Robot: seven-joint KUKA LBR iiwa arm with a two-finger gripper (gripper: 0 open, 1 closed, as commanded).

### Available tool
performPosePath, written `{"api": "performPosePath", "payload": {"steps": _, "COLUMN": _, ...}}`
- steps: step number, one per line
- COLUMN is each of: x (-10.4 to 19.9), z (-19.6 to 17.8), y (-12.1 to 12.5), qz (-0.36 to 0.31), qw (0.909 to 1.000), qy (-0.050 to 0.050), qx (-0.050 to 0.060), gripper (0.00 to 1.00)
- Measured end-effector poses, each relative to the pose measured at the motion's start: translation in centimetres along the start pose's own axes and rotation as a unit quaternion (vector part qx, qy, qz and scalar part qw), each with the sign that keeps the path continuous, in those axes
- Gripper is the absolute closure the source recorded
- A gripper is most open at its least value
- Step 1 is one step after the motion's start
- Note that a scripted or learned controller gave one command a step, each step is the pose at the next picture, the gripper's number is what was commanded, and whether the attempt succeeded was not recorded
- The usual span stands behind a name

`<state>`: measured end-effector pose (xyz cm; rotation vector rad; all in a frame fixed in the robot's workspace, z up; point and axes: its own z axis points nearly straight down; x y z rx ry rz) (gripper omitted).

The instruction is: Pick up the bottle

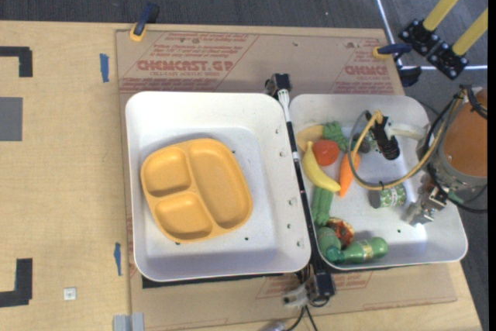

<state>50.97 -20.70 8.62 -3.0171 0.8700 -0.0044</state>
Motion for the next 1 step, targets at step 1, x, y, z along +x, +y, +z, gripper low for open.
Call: {"api": "performPosePath", "payload": {"steps": 1, "x": -0.24, "z": -13.72, "y": 1.99, "qz": -0.130, "qw": 0.9915, "qy": 0.000, "qx": 0.001, "gripper": 1.00}}
